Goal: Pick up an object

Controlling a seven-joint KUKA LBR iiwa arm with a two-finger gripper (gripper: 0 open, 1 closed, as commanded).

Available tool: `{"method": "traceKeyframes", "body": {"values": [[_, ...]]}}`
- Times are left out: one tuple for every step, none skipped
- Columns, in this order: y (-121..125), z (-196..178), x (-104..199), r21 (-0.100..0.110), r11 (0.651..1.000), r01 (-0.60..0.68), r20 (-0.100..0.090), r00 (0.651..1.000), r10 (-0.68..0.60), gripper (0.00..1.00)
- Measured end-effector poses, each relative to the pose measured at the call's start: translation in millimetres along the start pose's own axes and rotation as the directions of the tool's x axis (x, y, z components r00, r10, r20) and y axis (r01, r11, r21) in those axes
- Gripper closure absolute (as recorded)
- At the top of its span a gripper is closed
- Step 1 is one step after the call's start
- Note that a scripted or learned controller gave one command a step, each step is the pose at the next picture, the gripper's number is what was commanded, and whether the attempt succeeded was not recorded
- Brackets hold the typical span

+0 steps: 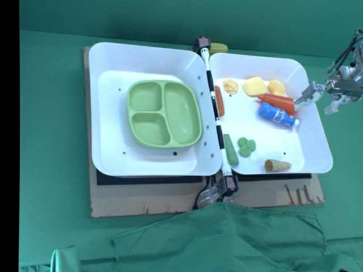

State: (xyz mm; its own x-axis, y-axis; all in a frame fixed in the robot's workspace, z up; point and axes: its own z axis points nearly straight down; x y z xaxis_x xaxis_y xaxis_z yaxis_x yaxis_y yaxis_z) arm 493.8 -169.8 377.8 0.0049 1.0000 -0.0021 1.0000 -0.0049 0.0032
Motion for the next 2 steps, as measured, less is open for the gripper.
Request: {"method": "traceKeyframes", "body": {"values": [[63, 74, -17, 0.005, 1.000, 0.001, 0.000, 1.000, -0.001, 0.00], [112, 157, 22, 0.004, 1.000, 0.006, -0.002, 1.000, -0.006, 0.00]]}}
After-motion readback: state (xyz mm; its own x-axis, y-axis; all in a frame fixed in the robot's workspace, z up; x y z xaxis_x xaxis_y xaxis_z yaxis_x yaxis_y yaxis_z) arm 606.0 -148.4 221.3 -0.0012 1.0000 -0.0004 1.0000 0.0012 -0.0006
